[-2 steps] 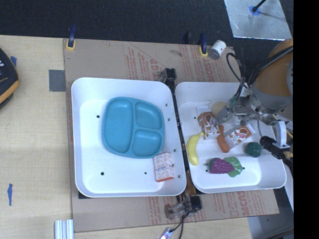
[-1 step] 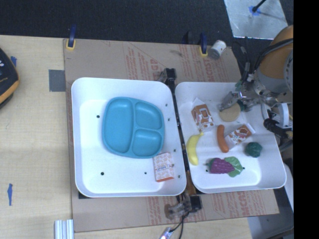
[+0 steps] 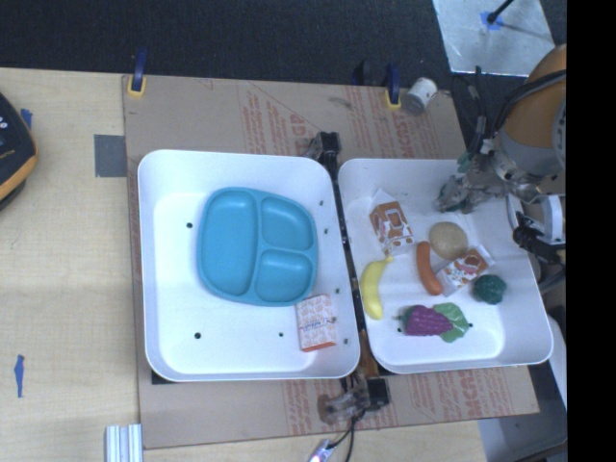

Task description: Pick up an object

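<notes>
The right bin (image 3: 520,349) holds several toy foods: a brown-and-white carton (image 3: 390,223), a yellow banana (image 3: 372,289), an orange sausage (image 3: 428,269), a tan potato (image 3: 448,238), a small red-and-white packet (image 3: 467,266), a dark green lump (image 3: 489,289) and purple grapes with a green leaf (image 3: 432,320). My gripper (image 3: 461,192) hangs low over the bin's far right corner, up and to the right of the potato, apart from every object. Nothing shows between its tips.
The left bin (image 3: 164,354) holds a blue divided plate (image 3: 258,246) and a small pink-and-white carton (image 3: 316,321) near its front right corner. The arm's orange band (image 3: 537,114) rises at the right edge. A yellow-and-black device (image 3: 13,152) lies at far left.
</notes>
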Available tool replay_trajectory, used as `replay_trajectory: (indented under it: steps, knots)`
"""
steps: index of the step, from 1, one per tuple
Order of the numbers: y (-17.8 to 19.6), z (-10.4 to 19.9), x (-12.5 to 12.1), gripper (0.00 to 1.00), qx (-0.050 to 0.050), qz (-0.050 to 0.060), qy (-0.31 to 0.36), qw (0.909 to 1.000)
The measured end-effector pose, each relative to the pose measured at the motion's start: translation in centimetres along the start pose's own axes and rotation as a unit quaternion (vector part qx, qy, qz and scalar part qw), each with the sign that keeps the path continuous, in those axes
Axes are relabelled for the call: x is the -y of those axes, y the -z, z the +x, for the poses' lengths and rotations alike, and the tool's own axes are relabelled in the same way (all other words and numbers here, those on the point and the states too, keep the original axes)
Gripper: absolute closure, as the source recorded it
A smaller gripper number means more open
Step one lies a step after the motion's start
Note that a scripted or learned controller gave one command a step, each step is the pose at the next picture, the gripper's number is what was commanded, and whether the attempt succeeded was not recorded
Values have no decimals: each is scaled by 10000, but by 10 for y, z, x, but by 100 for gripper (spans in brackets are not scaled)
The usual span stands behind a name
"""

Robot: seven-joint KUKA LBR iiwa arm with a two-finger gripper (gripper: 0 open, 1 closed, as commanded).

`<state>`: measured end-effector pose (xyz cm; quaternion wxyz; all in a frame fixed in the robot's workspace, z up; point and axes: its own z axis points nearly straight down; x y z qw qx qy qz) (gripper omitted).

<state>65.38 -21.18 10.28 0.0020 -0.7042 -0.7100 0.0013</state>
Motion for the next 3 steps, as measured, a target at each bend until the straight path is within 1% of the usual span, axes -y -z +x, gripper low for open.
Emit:
replay_trajectory:
  steps: [1, 2, 3]
  knots:
    - [76, 50, 39, 100, -2, -10, -10, 10000]
    - [135, 107, 55, 100, -1, -10, -12, 10000]
    - [120, 167, 79, 100, 5, 7, -7, 10000]
